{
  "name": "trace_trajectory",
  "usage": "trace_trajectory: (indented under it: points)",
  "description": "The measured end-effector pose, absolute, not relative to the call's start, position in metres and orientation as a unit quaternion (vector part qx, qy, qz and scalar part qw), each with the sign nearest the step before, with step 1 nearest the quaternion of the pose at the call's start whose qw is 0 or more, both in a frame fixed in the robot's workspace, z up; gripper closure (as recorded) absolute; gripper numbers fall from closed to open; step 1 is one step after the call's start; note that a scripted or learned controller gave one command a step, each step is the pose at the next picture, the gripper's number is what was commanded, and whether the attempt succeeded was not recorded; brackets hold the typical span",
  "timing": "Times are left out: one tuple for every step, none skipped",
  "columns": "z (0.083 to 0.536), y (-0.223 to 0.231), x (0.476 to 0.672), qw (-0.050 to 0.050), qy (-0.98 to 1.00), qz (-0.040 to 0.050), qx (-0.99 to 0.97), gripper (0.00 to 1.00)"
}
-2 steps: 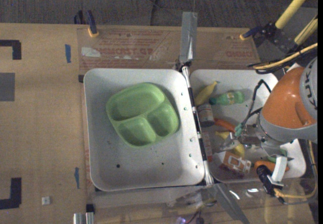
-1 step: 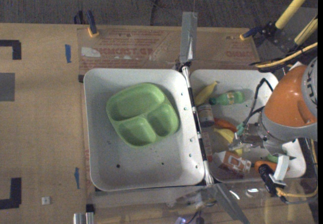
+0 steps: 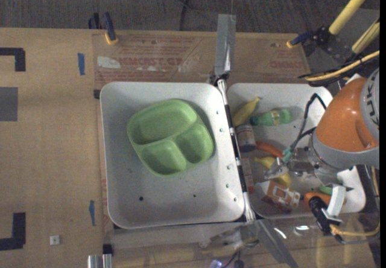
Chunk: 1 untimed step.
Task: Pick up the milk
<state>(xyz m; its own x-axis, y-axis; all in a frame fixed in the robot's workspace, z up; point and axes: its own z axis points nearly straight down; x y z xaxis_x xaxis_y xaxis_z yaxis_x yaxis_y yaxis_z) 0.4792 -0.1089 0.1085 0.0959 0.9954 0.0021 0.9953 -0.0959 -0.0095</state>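
The gripper (image 3: 278,171) hangs low over the right bin (image 3: 301,93), near the middle of its floor, and whether it is open or closed cannot be told from this angle. Just below it, towards the bin's near edge, lies the milk (image 3: 282,195), a small carton with an orange and white face, tilted on its side and apart from the gripper's tip. The arm (image 3: 350,125), its orange band bulking large, reaches in over the bin's right edge and covers much of that side.

Clutter rings the gripper closely. An orange carrot-like piece (image 3: 268,149) lies just above it, a small can (image 3: 245,138) stands hard by the bin's left wall, and a yellow banana (image 3: 246,110) and a green bottle (image 3: 271,118) rest towards the far edge. A further orange and green item (image 3: 318,195) sits at the near right corner, partly hidden by the arm. Little bare floor shows between these things.

The left bin (image 3: 120,188) offers far more room: a green divided plate (image 3: 170,136) sits slightly towards its far edge, with bare white floor along the near edge and both sides. The two bins meet at a shared wall in the middle of the bench (image 3: 48,140)
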Motion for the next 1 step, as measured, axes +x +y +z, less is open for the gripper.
trace_trajectory:
  points:
    - [0.1738,-0.1445,0.4793,0.002,-0.530,0.0022,-0.848,0.00]
